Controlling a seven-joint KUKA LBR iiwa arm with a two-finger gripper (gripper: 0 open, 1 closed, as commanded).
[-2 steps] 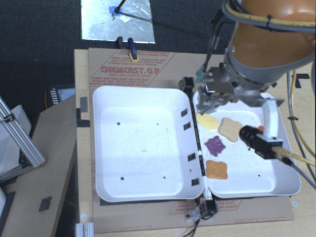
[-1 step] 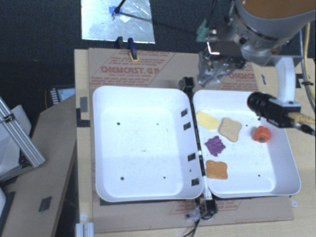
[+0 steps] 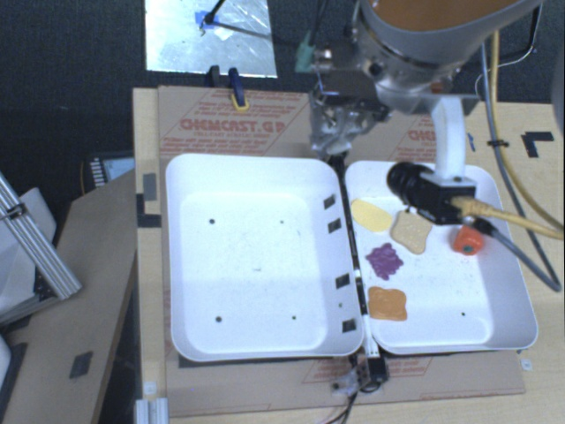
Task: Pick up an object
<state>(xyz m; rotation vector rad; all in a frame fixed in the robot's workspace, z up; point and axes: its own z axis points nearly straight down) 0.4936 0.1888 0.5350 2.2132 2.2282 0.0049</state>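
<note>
Here the fingers (image 3: 339,136) hang over the far rim where the two white bins meet; whether they are spread or closed cannot be told. Nothing shows between them. Nearer the camera than the fingers, in the right bin (image 3: 519,323), lie a yellow piece (image 3: 371,215), a tan piece (image 3: 410,232), a purple piece (image 3: 384,260), an orange flat piece (image 3: 387,303) and, farthest from the fingers sideways, a red-orange piece (image 3: 468,239).

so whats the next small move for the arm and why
Probably bring the gripper toward the camera and right, over the right bin. It hangs by the bins' far edge, above the divider, while every object lies in that bin: yellow piece, tan slice, purple piece, orange piece.
</note>
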